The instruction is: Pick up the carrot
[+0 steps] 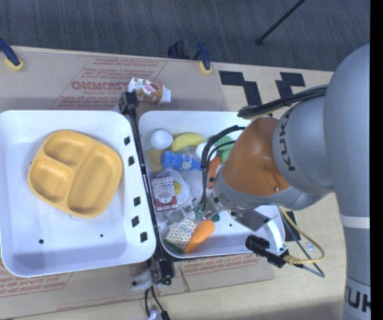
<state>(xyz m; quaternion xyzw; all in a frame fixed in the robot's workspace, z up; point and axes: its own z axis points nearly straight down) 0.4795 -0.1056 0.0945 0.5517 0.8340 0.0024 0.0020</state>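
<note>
Looming closest to the lens, the grey arm (341, 145) with its orange band (254, 159) reaches in from the right and hangs over the right-hand bin (244, 245); the letters "KUK" read along its grey wrist housing. Its pincer (203, 213) sits low among the clutter, just above the carrot (200, 235), and whether it is released or clenched cannot be told.

One carrot lies tilted against the near wall of that bin, touching a small patterned packet (180, 232) on its left. Around it in the same bin lie one white egg-shaped ball (161, 139), one yellow banana-like toy (188, 141), one blue bottle (180, 160) on its side and one clear bag with a red-and-white label (165, 191), its wording too small to read. A green item peeks from behind the arm, mostly hidden.

Two white bins sit side by side on the bench (38, 72). The left bin (18, 245) holds one yellow divided plate (75, 172). Red printing on the cardboard sheet (104, 79) beneath reads "CHEMCAST". One small brown-and-white carton (148, 91) lies outside, behind the bins. Three blue clamps (8, 52) grip the far edge of the bench.
</note>
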